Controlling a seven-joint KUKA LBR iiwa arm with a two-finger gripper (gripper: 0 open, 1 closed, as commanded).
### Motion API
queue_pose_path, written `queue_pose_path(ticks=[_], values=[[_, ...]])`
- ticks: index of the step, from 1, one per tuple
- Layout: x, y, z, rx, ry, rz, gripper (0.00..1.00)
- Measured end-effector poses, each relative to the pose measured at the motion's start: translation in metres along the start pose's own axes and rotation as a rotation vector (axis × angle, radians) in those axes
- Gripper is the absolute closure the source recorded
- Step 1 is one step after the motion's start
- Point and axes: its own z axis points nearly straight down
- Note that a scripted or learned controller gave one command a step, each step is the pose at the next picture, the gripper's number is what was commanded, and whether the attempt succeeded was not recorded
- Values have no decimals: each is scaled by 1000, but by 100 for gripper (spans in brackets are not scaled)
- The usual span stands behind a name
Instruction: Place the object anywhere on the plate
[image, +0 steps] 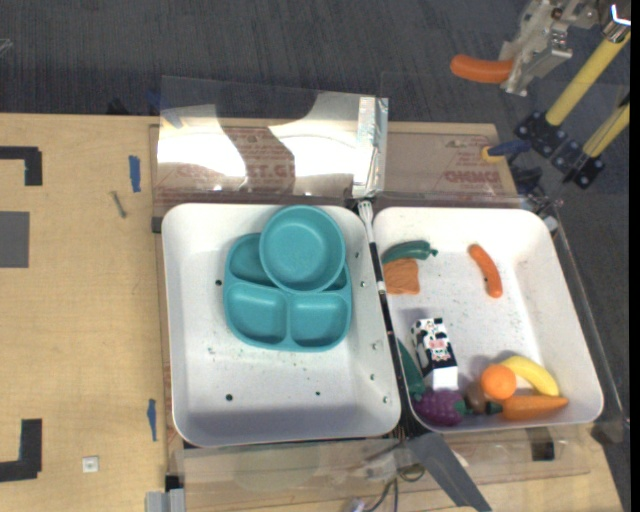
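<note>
The hand (535, 45) hangs far right, off the bins; whether it is open I cannot tell, though a sausage (482, 68) shows beside it. Swing left, lower over the plate (288, 300) — aim for a near compartment, clear of the bowl (301, 248) — then release low.

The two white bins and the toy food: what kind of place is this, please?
Probably a robot lab bench for pick-and-place trials, not a kitchen. The right bin holds toy food such as a banana, the left bin holds a teal divided plate, and both sit on a plywood bench.
</note>
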Motion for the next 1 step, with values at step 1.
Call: queue_pose_path(ticks=[1], values=[[-2,1,-13,-2,-11,0,100]])
